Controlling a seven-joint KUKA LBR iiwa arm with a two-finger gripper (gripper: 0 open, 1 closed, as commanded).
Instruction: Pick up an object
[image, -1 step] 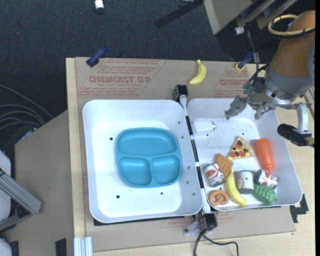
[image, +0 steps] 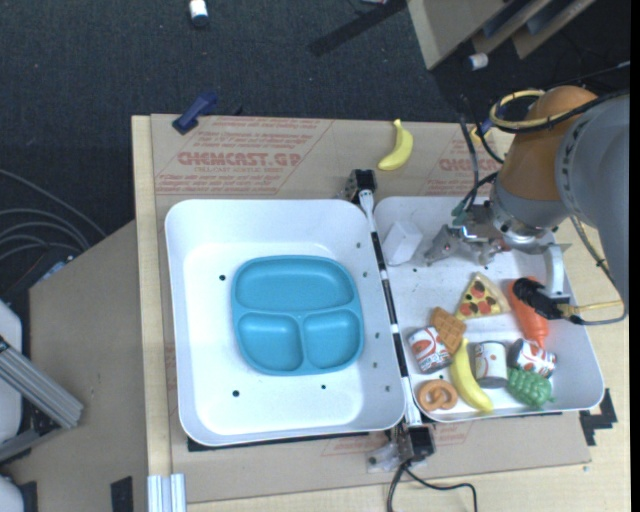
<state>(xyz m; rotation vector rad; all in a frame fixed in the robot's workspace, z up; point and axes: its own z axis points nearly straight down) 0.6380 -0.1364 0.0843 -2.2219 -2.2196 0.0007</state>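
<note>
End effector (image: 462, 243) above triangular pizza slice (image: 483, 297), orange with dark spots.

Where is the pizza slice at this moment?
The pizza slice lies in the right bin, between the waffle and the carrot, just below the tool.

- The grey arm (image: 600, 160) reaches in from the right, over the back right corner of the right bin (image: 590, 372).
- Its orange band (image: 535, 150) sits above the wrist, which points down and to the left.
- The gripper (image: 462, 246) hangs low over the bin's back part, its 2 fingers (image: 437, 247) splayed apart with nothing between them.
</note>
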